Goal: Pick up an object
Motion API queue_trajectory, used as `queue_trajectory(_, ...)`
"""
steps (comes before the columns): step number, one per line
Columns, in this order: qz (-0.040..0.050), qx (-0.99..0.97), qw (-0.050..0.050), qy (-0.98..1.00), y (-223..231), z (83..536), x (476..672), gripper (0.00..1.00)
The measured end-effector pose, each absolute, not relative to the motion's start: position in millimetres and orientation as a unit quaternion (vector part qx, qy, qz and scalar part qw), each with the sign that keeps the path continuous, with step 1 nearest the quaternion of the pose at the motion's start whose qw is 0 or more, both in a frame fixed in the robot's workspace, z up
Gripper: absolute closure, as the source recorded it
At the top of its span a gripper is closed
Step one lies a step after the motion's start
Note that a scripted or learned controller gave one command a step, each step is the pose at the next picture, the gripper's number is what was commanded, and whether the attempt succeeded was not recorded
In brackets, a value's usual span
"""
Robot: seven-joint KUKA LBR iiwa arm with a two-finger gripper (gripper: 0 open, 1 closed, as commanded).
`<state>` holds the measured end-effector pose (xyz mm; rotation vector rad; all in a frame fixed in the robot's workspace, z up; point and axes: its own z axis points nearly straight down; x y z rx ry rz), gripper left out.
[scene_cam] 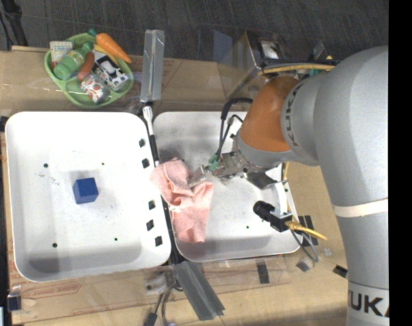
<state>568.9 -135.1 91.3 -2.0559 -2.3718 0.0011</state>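
A crumpled pink cloth (185, 199) lies along the left side of the right bin (192, 124), draped partly over the divider between the bins. My gripper (213, 167) is low in the right bin, right at the cloth's upper right edge, with the grey arm and its orange band (267, 124) above it. A blue cube (86, 190) sits alone in the left bin (29, 134), far from the gripper.
A green bowl (64, 87) holding toy food, among it a carrot (111, 45), stands on the bench behind the left bin. The arm's bulk covers the right side of the right bin.
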Motion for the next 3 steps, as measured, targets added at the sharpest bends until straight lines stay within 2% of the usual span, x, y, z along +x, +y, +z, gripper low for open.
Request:
queue_trajectory(1,0.0018,-0.653,0.004,-0.758,-135.0,99.3,568.7,1.0)
queue_trajectory(2,0.0012,-0.632,0.002,-0.775,-166.5,143.2,624.1,1.0)
queue_trajectory(3,0.0012,-0.631,0.002,-0.775,-166.3,143.2,624.1,0.0)
